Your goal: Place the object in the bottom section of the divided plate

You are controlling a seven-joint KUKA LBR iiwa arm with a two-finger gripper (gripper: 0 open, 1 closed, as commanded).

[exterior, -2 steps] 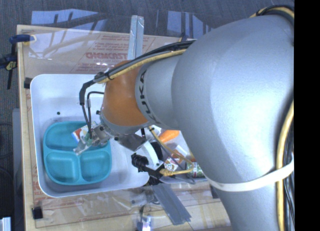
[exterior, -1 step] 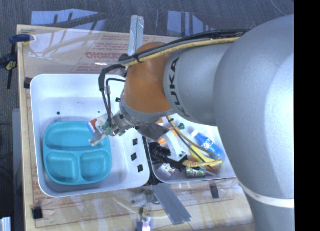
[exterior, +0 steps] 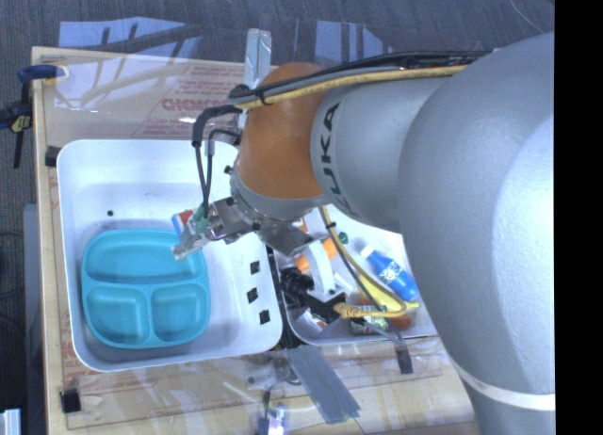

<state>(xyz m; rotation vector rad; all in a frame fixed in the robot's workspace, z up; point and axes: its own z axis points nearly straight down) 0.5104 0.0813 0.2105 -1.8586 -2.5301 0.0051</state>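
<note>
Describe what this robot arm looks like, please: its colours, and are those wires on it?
The arm is a thick, rounded grey casing with a glossy orange band above the wrist and dark letters on the grey shell. Black and yellow cables run along its top. Thin black wires loop down toward the small metal gripper.

White bins (exterior: 75,179), blue-capped tube (exterior: 391,273), blue clamp (exterior: 38,72)
</note>
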